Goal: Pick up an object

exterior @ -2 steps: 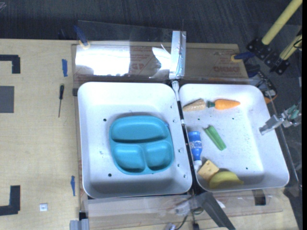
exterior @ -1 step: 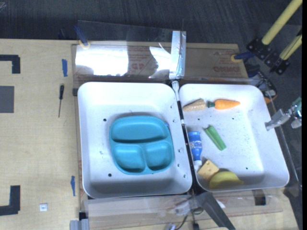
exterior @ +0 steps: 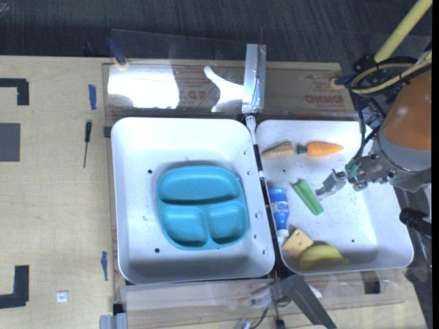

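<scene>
The right bin [exterior: 357, 221] holds a toy carrot [exterior: 321, 149], a tan wedge [exterior: 278, 150], a green stick [exterior: 306, 197], a blue-and-white tube [exterior: 278, 210], a yellow cheese block [exterior: 297, 242] and a yellow-green fruit [exterior: 322, 255]. My gripper [exterior: 331, 184] hangs over the middle of this bin, just right of the green stick and below the carrot. Nothing shows between its fingertips.
The left bin [exterior: 130, 184] bears a blue divided plate [exterior: 202, 205]. A metal divider [exterior: 254, 77] and clear panel stand behind the bins. Cables [exterior: 374, 74] and the arm's orange band [exterior: 415, 118] crowd the right side. A tripod leg [exterior: 309, 303] juts at the bottom.
</scene>
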